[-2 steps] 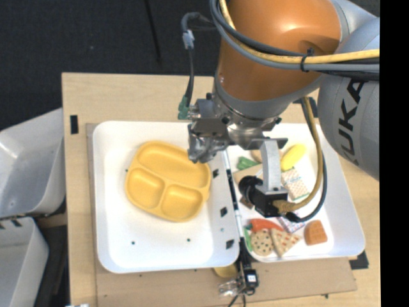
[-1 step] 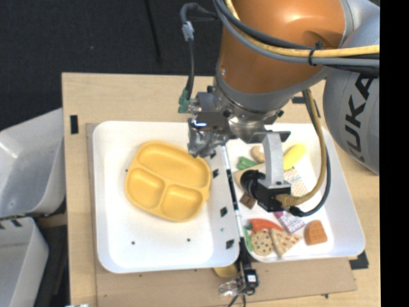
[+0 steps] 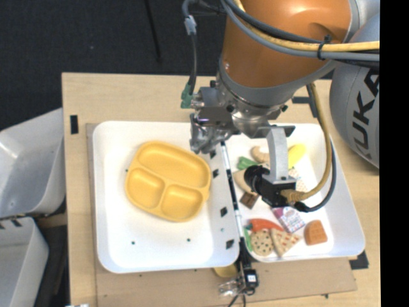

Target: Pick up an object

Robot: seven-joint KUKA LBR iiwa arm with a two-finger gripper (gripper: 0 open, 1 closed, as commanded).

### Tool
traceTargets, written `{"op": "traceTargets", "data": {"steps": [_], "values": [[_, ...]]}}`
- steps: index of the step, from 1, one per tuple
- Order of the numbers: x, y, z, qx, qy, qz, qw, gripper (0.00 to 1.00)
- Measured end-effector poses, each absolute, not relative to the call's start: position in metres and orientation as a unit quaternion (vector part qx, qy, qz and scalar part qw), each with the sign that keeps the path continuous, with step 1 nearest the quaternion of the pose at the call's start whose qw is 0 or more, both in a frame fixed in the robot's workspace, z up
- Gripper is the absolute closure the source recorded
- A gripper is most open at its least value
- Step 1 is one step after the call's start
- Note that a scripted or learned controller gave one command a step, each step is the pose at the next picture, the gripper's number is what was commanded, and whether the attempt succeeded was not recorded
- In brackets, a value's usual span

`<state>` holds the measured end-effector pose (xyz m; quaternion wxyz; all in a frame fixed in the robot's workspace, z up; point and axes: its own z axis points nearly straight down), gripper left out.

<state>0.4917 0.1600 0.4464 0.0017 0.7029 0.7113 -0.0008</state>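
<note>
My gripper [image 3: 206, 138] hangs under the big orange-banded wrist, over the upper end of the wall between the two bins, just past the far right rim of a yellow divided plate [image 3: 167, 181]. The plate lies flat in the left bin [image 3: 115, 248]. In the right bin [image 3: 348, 226] lie several toy foods: a spotted round cookie [image 3: 259, 241], a tan wedge [image 3: 282, 240], an orange block [image 3: 315, 233], a red piece [image 3: 264, 224], a pink packet [image 3: 293, 219], a yellow piece [image 3: 296, 152], a beige piece [image 3: 259, 153] and a green piece [image 3: 246, 163]. Nothing shows in the gripper.
The arm's bulk covers the upper part of the right bin. A brown chunk [image 3: 248, 199] and a tan piece [image 3: 240, 180] lie near the dividing wall [image 3: 229, 203]. The wooden bench [image 3: 77, 101] surrounds both bins.
</note>
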Motion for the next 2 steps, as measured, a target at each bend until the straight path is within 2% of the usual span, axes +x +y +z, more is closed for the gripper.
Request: {"op": "traceTargets", "data": {"steps": [1,2], "values": [[0.490,0.083,0.389,0.709,0.705,-0.0027,0.000,1.00],[0.490,0.064,0.435,0.708,0.707,0.0017,0.002,1.00]]}}
